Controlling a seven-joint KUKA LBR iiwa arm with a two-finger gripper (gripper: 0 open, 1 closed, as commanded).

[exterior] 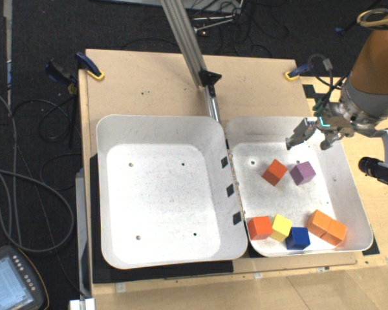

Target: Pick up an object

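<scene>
- Hovering above the right bin [349, 179], the pincer [313, 136] has fingers spread apart, gripping nothing.
- Purple cube [302, 172] just below it; red-orange cube [275, 172] below-left (both unobstructed).
- Four more blocks [296, 228] lie farther below.

gripper [313, 134] hovering over right bin [349, 173], jaws spread, holding nothing | orange cube [275, 172] and purple cube [302, 172] lying just below | left bin [110, 173] sitting alongside

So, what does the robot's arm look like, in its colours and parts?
The arm is thick and rounded, with an orange band above a grey wrist section. Below it sits the gripper, a smaller dark grey and black piece with two thin parts sticking out. A small blue-green light or mark shows near its base. Dark cables run beside the wrist.
</scene>
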